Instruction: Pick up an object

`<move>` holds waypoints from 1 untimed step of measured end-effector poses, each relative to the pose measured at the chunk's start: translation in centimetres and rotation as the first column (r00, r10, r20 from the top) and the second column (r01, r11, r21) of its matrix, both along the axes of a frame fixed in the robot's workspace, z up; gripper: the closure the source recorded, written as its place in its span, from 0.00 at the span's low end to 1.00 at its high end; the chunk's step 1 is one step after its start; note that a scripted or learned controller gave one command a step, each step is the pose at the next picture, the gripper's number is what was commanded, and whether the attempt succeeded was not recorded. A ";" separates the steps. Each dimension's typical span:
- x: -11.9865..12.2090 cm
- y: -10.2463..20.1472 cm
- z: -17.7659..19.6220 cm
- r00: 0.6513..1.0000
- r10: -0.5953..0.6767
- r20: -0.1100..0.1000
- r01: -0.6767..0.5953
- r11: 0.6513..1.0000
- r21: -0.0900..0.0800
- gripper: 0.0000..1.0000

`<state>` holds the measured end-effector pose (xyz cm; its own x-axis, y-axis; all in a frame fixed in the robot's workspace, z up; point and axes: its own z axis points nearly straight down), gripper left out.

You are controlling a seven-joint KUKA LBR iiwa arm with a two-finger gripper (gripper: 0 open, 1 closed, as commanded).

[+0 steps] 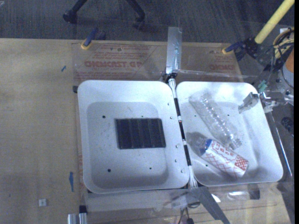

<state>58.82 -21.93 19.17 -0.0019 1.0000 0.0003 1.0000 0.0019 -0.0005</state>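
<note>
Rightward, gripper above right bin, touching nothing

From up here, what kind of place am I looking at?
Probably a robotics lab test bench, not a home or shop. Two white bins sit clamped on a wooden bench, one holding clear plastic bottles, with a chair base on carpet behind.

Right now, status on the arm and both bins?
Gripper over right bin's far right corner, nothing seen held. Two plastic bottles there: clear one, red-and-white labelled one. Dark ribbed slab in left bin.
</note>
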 end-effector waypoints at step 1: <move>-2.9 4.8 3.2 0.905 -0.426 -0.003 0.426 0.905 -0.001 0.00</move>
